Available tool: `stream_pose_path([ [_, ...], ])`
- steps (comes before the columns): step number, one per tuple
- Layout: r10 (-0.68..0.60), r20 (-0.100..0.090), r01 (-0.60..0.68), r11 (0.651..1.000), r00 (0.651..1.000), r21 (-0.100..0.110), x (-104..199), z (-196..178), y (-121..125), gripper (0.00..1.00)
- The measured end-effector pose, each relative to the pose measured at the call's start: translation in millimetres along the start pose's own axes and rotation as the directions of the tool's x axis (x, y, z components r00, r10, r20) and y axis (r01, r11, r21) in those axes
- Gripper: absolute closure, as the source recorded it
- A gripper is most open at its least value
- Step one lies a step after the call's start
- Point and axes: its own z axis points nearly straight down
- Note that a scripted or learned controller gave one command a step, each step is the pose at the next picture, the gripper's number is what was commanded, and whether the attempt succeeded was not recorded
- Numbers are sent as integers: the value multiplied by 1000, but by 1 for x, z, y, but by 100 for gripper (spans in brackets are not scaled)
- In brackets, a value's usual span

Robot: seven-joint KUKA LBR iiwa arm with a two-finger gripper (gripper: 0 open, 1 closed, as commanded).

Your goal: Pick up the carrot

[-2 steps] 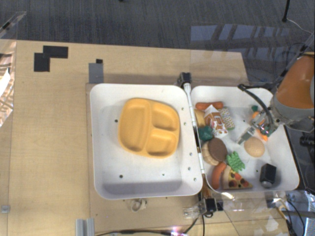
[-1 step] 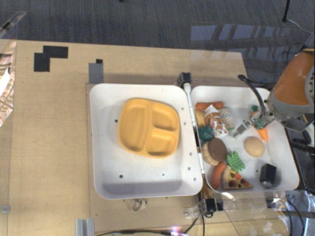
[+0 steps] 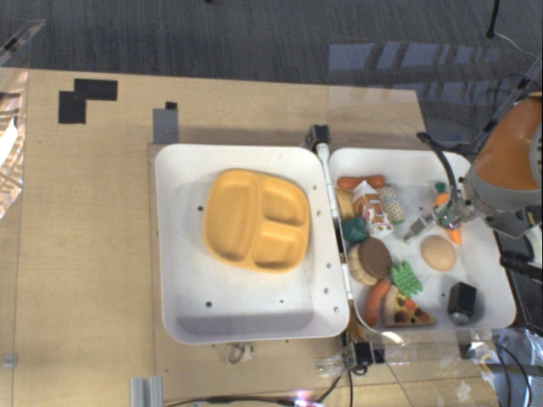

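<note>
While the yellow three-compartment plastic plate (image 3: 256, 231) lies in my left shallow white bin (image 3: 174, 253), the right shallow white bin (image 3: 496, 312) holds a heap of toy food along its left side. Further right, my two-finger claw (image 3: 441, 220) hangs low over that bin, near the small orange carrot with green top (image 3: 442, 199). Whether my claw is wide or narrow, I cannot tell.

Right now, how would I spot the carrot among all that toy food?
Look in the right bin, toward its far right side beside the grey arm's tool. The carrot is the small orange piece with a green top; the bun below it is round and tan.
</note>
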Motion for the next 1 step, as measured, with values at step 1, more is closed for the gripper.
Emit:
stream_pose_path([
  [1,209,4,-209,978,978,-4,8,0,-11,0],
])
